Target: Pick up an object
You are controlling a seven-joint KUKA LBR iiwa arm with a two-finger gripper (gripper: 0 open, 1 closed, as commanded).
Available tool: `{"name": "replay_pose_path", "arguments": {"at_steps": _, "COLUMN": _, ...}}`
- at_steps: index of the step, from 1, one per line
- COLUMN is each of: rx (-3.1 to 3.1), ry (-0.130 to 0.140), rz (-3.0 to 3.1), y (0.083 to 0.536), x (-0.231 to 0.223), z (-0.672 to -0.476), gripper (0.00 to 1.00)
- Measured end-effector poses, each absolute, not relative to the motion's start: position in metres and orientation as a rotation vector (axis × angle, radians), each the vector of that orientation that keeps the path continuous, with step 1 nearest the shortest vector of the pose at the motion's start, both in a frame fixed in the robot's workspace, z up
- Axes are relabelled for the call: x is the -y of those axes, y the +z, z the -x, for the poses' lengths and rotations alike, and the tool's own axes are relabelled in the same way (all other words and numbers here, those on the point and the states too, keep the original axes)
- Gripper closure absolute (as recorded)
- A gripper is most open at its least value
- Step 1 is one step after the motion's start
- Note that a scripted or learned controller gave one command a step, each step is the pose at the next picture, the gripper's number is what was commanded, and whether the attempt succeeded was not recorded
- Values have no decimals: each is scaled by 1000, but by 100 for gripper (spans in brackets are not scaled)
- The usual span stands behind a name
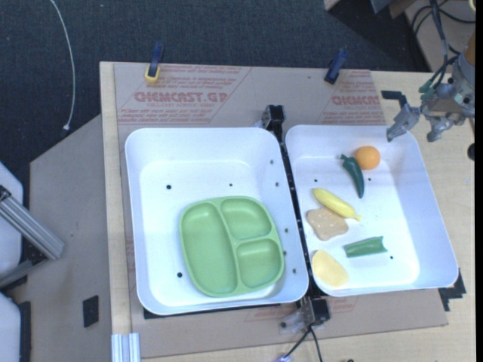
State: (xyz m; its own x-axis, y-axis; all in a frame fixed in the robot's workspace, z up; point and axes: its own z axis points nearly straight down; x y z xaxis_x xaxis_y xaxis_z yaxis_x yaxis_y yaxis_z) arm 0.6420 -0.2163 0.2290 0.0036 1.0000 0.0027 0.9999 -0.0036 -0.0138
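My hand (419,125) hung at the upper right of the frame, just above the far right corner of the right bin (430,202), with its two fingers spread apart and nothing between them. The things to pick lay in that bin: an orange (367,157) near the upper edge, touching the top of a dark green pepper (353,175) just to its left; a banana (334,202) lower down, touching a tan piece of bread (327,223); a green pepper (365,246) to the lower right; and a pale yellow lemon (330,268) at the bottom. The left bin (151,202) held a green divided plate (230,243). Both bins sat on the tabletop (113,127).
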Motion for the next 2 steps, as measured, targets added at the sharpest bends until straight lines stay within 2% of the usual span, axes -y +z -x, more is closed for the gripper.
{"name": "replay_pose_path", "arguments": {"at_steps": 1, "rx": 2223, "ry": 0, "rz": 2222, "y": 239, "x": 215, "z": -645, "gripper": 0}}
{"name": "replay_pose_path", "arguments": {"at_steps": 2, "rx": 2218, "ry": 6, "rz": 2216, "y": 175, "x": 211, "z": -642, "gripper": 0}}
